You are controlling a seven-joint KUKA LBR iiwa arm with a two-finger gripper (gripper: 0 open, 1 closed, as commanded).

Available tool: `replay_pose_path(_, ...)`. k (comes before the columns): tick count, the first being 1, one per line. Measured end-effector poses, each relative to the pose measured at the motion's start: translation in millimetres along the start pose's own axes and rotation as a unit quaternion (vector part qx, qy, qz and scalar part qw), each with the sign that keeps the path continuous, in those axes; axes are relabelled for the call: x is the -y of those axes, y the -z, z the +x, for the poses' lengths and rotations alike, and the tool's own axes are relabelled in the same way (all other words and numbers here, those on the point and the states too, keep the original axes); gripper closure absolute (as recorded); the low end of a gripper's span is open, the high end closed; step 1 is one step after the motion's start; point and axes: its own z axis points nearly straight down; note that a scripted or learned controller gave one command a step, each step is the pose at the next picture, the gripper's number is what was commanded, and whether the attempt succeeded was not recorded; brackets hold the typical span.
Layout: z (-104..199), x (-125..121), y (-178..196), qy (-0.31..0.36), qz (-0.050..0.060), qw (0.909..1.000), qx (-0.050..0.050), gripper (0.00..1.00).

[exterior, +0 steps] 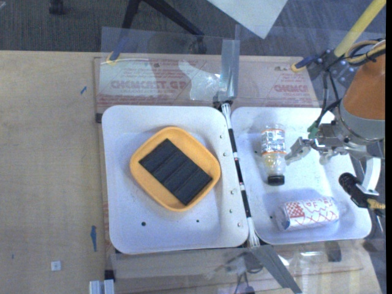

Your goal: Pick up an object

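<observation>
A small clear bottle (273,147) with a black cap lies in the right bin (349,225), cap toward the front. A red-and-white patterned paper cup (309,212) lies on its side near that bin's front. In the left bin (122,225) sits a yellow square dish (142,177) holding a black ridged pad (176,171). My gripper (311,153) hangs over the right bin, just right of the bottle. It is open, with nothing between its fingers. Its left fingertip (296,151) is close to the bottle's side.
The raised divider (237,176) between the two bins runs down the middle. A clear plastic wall and a cardboard strip (153,84) stand behind the bins. Cables and the arm's orange band (367,90) crowd the right bin's far right side.
</observation>
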Motion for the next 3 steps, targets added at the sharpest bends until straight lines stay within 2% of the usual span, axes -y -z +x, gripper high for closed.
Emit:
replay_pose_path(1, 30, -30, -114, -0.029, -0.002, 0.9996, 0.001, 0.0)
replay_pose_path(2, 49, -52, -23, 0.033, -0.002, 0.9994, 0.001, 0.0)
replay_pose_path(3, 27, -62, -113, 0.065, -0.002, 0.9979, 0.001, 0.0)
